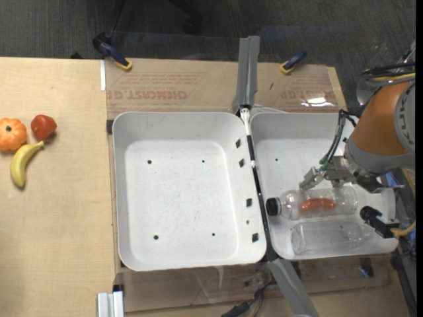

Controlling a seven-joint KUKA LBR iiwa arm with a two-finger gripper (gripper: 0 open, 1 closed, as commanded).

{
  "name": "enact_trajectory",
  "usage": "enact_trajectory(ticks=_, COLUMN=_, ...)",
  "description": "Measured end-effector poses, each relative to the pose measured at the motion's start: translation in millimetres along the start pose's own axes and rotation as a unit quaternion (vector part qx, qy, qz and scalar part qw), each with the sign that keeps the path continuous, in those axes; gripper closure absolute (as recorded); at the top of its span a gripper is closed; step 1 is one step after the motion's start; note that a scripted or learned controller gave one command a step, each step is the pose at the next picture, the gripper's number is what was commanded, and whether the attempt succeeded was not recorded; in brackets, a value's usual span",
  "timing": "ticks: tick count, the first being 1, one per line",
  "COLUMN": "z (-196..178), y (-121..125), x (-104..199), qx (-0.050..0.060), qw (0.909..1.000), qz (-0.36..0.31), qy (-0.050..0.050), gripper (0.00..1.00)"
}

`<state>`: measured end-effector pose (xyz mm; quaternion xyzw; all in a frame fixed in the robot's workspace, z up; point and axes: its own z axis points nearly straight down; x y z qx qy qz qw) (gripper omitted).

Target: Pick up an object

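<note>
The grey arm with its orange band reached in from the right, and its two-finger gripper stood low in the right-hand shallow white bin. Whether the tool was wide or narrow could not be told from where I stood.

Directly below and touching the tool's near side lay a clear plastic bottle with a black cap, on its side, the cap pointing left toward the divider between the bins. The body was transparent and ribbed, and something orange-red showed through its middle. Nothing was seen between the tool's tips.

Just beyond the bottle, on the side away from the tool, lay a second clear plastic container, also on its side, against the bin's near wall.

Well to the tool's left sat the left-hand shallow white bin. Farther left, on the pale wooden bench, rested a small orange fruit, a red fruit and a yellow banana, grouped closely together.
</note>
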<state>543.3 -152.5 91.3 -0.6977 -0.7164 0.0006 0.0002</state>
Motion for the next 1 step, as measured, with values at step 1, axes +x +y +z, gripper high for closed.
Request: enact_trajectory(ticks=1, z=0.0, y=6.2, x=14.2, qx=0.000, qw=0.9986, qz=-0.052, qy=0.000, gripper=0.00)
